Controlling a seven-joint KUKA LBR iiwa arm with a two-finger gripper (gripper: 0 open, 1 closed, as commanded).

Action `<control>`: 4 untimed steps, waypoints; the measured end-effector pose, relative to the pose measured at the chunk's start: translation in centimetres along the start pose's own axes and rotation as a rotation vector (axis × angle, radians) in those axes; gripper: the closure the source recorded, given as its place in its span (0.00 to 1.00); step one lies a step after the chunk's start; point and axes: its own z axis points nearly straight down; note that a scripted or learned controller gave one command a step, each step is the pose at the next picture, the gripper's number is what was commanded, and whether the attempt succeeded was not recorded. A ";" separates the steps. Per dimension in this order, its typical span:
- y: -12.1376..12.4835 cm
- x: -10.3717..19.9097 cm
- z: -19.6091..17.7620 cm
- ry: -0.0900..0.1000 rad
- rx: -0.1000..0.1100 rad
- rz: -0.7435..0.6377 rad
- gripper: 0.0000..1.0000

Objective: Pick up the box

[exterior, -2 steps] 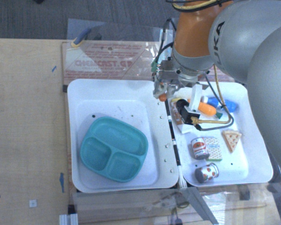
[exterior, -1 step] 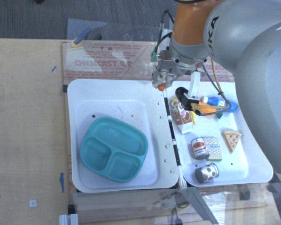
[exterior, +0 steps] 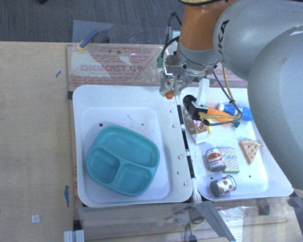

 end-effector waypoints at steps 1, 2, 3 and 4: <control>-10.5 1.4 2.9 0.002 0.004 0.210 1.00; -18.8 -2.0 -2.0 0.001 0.005 0.300 1.00; -13.2 -6.9 -1.8 0.000 0.000 0.555 1.00; -15.3 -14.1 -0.6 0.002 0.005 0.472 1.00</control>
